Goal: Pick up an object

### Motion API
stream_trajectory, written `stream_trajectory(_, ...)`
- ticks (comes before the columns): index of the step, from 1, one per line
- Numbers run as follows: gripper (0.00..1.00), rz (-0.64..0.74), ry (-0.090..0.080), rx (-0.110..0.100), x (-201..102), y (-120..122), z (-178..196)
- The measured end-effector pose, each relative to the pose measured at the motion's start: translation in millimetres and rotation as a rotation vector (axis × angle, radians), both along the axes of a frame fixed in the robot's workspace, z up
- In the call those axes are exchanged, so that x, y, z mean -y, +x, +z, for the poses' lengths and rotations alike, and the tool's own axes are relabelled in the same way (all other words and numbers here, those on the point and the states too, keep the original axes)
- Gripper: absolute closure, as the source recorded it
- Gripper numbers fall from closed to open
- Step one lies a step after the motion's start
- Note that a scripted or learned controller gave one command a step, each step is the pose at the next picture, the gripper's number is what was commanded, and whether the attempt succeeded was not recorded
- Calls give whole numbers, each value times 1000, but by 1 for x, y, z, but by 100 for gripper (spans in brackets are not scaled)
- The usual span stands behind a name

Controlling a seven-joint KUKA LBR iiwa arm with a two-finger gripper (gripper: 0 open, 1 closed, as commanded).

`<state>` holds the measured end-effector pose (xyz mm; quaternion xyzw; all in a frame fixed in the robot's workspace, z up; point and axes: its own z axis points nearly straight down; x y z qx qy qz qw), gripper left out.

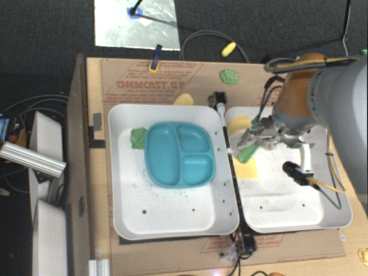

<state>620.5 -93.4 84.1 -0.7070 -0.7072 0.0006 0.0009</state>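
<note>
In the right bin (299, 211), a small green object (248, 152) lies near the left wall, partly over a flat yellow piece (247, 169). Another yellow piece (239, 123) rests in that bin's far left corner. My gripper (257, 138) hangs low over the bin's left side, with its tip just above and touching or nearly touching the green object. The view does not tell me whether the green object is between the fingers. In the left bin (132, 211) sits a blue divided plate (178, 154), and a green leafy piece (138, 137) pokes out from under the plate's left edge.
Behind the bins, a yellow lump (184, 100), a green dotted ball (229, 76) and a yellow piece (228, 49) lie on the cardboard and floor. A black clip (217, 100) sits at the top of the wall between the bins.
</note>
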Motion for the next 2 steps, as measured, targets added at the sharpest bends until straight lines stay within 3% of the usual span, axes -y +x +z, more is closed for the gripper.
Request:
stream_trajectory(1, 100, 3, 0, 6, 0, 3, 12)
stream_trajectory(2, 100, 9, 1, 13, -48, 0, 107)
